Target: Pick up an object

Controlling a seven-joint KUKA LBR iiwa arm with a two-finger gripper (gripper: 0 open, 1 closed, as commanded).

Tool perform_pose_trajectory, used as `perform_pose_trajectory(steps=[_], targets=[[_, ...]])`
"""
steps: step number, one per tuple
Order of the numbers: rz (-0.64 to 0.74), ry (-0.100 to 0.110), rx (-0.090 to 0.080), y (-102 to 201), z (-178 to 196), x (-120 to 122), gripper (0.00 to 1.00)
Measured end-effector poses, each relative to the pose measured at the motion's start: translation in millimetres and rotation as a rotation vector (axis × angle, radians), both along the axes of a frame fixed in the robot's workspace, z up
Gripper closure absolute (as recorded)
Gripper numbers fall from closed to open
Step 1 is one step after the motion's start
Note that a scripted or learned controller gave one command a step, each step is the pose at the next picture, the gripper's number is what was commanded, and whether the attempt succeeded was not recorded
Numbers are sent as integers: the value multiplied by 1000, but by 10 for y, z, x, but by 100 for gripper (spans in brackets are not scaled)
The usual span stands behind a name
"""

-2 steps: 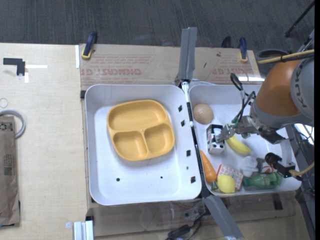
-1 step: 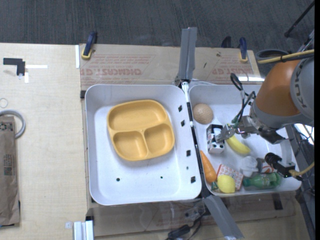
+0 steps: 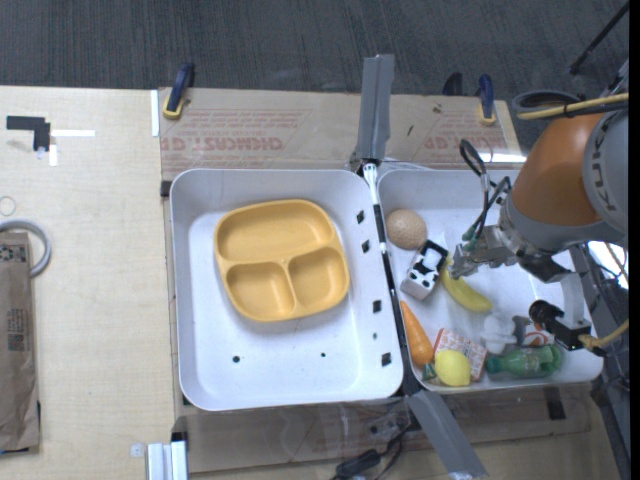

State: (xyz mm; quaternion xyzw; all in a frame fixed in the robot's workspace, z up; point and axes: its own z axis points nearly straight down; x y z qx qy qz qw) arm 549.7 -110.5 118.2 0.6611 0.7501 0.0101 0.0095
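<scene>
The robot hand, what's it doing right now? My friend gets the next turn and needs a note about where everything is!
Hand: low in the right bin, just above the banana. Can't tell if it's open or shut, and nothing is seen held.
Right bin also holds: tan ball, black-and-white block, carrot, lemon, green bottle.
Left bin: yellow divided plate.
Done: hand is down by the banana.
Left: grab one thing and lift it.
</scene>
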Motion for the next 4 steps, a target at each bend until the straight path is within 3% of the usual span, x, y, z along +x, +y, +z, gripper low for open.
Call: perform_pose_trajectory(steps=[1, 2, 3, 4], targets=[[-38, 28, -4, 582, 1318, 120, 100], [-168, 31, -2, 1127, 1225, 118, 100], [-519, 33, 2, 570, 774, -233, 100], [-517, 35, 0, 561, 856, -228, 100]])
